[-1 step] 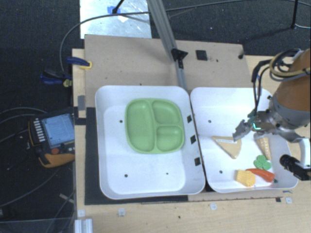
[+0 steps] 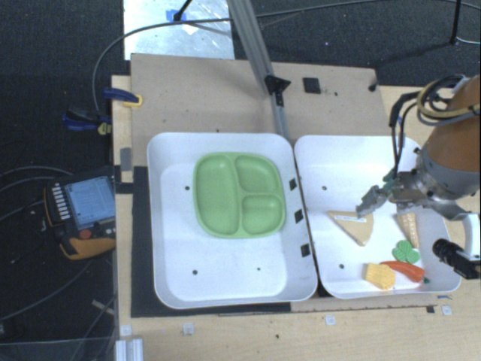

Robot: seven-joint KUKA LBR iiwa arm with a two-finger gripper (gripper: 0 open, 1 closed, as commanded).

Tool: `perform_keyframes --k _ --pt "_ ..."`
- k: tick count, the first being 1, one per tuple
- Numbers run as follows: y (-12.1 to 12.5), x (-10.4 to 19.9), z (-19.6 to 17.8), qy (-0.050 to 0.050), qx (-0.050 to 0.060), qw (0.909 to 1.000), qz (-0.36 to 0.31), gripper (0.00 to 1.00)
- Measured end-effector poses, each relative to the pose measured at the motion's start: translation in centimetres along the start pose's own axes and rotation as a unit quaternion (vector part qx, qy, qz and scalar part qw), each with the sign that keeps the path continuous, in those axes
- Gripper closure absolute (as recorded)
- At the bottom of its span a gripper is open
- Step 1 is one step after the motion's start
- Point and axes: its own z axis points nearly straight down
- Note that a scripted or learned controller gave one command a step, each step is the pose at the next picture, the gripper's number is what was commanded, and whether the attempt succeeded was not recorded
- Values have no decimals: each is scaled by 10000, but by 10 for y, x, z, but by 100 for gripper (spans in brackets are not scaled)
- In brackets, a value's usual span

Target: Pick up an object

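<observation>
Dark carpet strewn with cables surrounds a brown bench that carries two shallow white bins side by side, likely so a program can lift things from one and drop them in the other. Within the left bin lies a green divided plate, flat and centred, with its three compartments facing up. Over the right bin reaches the grey arm with its orange band, coming in from the right edge and bent down so that the gripper hangs low above the bin floor; its fingers look slightly parted and grasp nothing that can be seen. Just beside the fingertips, toward the near side, lies the likeliest target, a tan wedge like a toy pizza slice, pale on its upper edge, flat on the floor with its point aimed toward the near right. Smaller toys cluster in the near right corner, apart from the wedge: a cone-shaped piece, a green leafy piece, a red-orange carrot-like piece and a yellow block, the last two touching or nearly so.
</observation>
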Motion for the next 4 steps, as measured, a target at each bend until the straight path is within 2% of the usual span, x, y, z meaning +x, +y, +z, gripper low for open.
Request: perform_keyframes --k 2,3,4 --pt "6 -10 107 -1 7 10000 19 0" --pt "8 -10 136 0 -11 10000 20 0" --pt "10 -10 124 -4 -50 10000 14 100"
